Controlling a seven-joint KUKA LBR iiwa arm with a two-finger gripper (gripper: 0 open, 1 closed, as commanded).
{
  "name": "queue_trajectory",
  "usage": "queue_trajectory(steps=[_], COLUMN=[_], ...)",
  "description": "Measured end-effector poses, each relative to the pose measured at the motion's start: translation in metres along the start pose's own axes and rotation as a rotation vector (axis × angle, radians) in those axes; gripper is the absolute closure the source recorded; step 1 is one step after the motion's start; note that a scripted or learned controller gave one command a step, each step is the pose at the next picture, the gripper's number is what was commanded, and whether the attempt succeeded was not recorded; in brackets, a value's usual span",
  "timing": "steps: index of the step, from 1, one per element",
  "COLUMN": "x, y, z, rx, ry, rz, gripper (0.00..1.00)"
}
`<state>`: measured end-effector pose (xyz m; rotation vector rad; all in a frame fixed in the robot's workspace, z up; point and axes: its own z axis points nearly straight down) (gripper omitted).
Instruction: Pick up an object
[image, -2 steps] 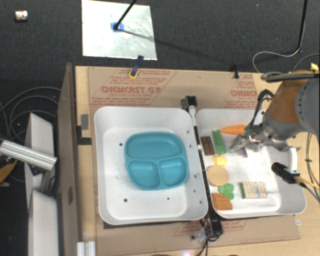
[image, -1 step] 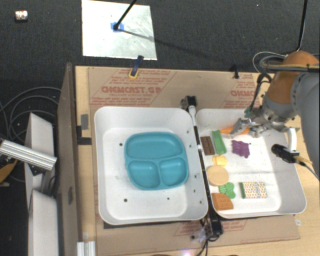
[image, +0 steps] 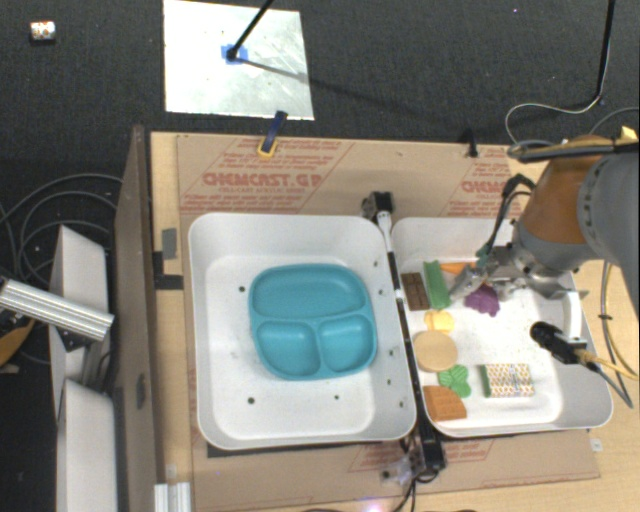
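Grey metal marks the end effector (image: 478, 283), which is seen low in the right bin (image: 560, 412), at its upper left part, right against a purple toy (image: 483, 299). Whether it is open or closed cannot be told, since the tip is small and blurred against the clutter. A reach toward a grasp is judged to be in hand; nothing can be seen gripped.

Just beside the tip, a green strip (image: 436, 284) and an orange piece (image: 452, 268) are found, with a brown bar (image: 414, 291) at the bin's left wall. Nearer the camera, a yellow piece (image: 438, 321), a tan disc (image: 435, 351), a green leafy toy (image: 457, 379), an orange block (image: 446, 402) and a speckled packet (image: 508, 380) are laid out apart from one another.

For the next move, a firm closing on the purple toy and a straight lift are called for, judged from its closeness.

In the left bin (image: 215, 400) a blue divided tray (image: 312, 320) is held. The arm (image: 565, 215) is cut off at the right edge, and part of the bin beneath it is hidden.
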<state>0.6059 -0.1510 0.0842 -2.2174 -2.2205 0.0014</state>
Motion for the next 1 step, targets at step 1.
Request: queue_trajectory(steps=[1], x=[-0.0014], y=[0.0039], z=[-0.0121], rx=[-0.009], ry=[-0.002], rz=[-0.002], gripper=[1.0])
